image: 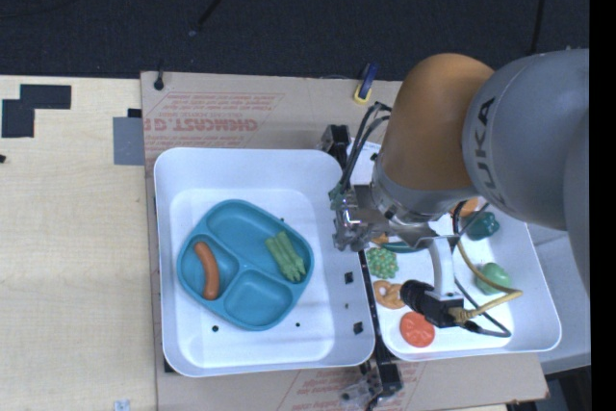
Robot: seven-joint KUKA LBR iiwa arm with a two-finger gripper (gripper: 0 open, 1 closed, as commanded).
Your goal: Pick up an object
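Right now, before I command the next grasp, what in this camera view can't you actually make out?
- Gripper fingers: hidden under the arm's wrist over the right bin; open or shut is unclear.
- Right bin's upper part: covered by the arm.
- Green studded toy and pretzel-like piece: partly hidden behind cables and the bracket.
- Teal object: partly hidden by the arm; identity unclear.
- Left bin's blue tray: plainly seen, with sausage and green beans.
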